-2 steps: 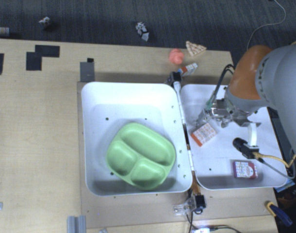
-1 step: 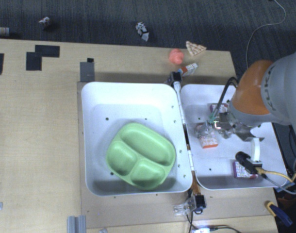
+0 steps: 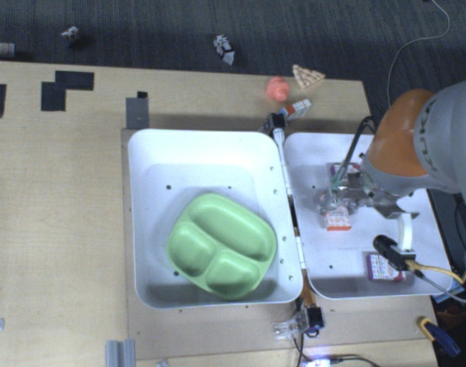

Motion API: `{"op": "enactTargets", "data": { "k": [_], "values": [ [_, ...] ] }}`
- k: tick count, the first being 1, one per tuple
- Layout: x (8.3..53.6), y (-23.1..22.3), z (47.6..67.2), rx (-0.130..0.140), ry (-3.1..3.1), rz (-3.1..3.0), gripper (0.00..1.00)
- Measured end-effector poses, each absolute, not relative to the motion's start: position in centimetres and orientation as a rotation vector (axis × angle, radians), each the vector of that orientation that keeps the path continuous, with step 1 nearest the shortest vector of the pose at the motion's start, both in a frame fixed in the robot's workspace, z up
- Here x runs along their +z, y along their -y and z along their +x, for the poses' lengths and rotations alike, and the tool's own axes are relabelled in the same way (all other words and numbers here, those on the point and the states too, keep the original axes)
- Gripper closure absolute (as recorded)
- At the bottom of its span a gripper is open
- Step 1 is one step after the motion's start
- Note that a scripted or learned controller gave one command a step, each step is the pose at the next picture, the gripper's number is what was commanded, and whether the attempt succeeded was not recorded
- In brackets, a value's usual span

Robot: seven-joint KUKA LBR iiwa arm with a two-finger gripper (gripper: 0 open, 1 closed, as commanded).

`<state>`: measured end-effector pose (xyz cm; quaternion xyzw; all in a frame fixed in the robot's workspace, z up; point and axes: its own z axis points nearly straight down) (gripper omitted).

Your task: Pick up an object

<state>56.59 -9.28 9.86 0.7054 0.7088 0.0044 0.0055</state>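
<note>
My gripper [image 3: 337, 199] hangs low in the right bin [image 3: 317, 155], near its middle. Right beneath its tip lies a small red and white packet [image 3: 338, 220]; whether the gripper touches it cannot be told. A small purple box [image 3: 383, 269] lies near the bin's front right corner. In the left bin [image 3: 153, 159] a green divided plate [image 3: 221, 243] sits toward the front, tilted against the bin floor.
On the bench behind the bins lie a pink ball [image 3: 277, 89], a tan wedge-shaped toy [image 3: 308, 76] and a small tube [image 3: 296, 109]. The grey arm with its orange band [image 3: 401, 140] covers the right bin's right side.
</note>
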Motion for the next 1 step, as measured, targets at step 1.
{"op": "enactTargets", "data": {
  "k": [1],
  "values": [
    [18.53,0.51,57.12,0.007,-2.226,2.214,1.00]
  ]
}}
